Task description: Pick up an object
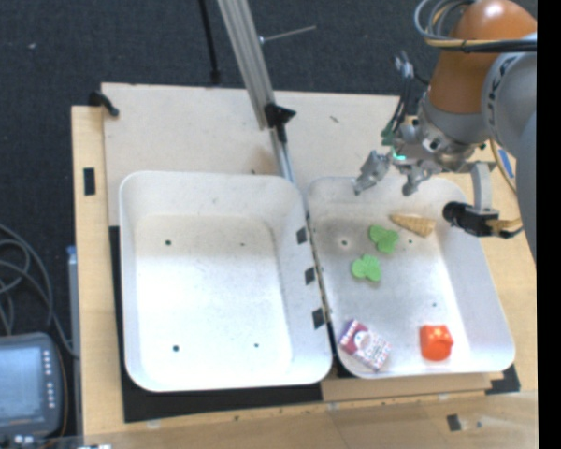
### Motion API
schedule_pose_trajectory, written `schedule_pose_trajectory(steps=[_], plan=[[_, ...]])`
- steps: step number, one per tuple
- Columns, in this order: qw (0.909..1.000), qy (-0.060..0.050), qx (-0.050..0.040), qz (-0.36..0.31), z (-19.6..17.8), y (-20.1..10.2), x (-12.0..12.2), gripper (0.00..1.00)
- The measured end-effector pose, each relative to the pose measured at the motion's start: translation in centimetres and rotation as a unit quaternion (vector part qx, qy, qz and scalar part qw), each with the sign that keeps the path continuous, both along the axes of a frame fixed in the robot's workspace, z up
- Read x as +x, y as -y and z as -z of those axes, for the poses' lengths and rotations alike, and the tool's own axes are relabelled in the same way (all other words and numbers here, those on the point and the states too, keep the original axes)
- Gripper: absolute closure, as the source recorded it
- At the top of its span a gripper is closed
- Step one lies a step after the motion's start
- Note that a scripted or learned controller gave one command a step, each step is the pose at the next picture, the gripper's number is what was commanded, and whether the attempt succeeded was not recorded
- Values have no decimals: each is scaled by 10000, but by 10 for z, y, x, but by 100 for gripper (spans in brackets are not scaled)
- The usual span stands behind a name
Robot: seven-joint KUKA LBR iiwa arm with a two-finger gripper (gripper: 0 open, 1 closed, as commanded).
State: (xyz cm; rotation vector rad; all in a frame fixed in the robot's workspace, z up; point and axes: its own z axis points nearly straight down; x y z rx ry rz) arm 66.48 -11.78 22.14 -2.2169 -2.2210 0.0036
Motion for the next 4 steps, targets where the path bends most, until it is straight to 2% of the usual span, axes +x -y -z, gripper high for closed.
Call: schedule_pose_trajectory(steps=[1,3,4], plan=[[10000,24,-12,-8,-3,0,1,0],[10000,1,-17,10,116,11,10,0],[10000,17,-21,16,120,13,10,0]])
